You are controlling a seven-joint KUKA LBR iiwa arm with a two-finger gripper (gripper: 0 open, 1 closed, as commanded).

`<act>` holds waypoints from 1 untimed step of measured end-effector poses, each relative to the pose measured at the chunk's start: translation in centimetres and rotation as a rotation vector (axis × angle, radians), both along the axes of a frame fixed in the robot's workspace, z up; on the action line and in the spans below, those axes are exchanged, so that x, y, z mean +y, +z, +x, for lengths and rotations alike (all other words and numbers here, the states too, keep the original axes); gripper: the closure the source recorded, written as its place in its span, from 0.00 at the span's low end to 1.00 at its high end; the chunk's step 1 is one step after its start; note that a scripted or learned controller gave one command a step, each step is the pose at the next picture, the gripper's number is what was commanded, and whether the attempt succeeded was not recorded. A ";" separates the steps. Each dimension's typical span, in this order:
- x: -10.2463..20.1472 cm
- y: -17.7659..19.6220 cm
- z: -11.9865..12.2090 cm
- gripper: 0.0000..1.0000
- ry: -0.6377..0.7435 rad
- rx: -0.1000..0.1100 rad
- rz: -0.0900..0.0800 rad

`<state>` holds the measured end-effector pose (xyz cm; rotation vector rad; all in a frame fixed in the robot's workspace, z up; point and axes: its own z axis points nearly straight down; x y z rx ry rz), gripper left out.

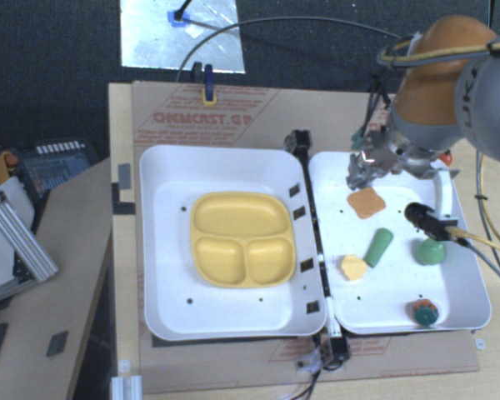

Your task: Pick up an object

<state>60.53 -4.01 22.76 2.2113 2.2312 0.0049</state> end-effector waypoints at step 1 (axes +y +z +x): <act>5.6 0.8 -2.0 1.00 0.002 0.001 0.001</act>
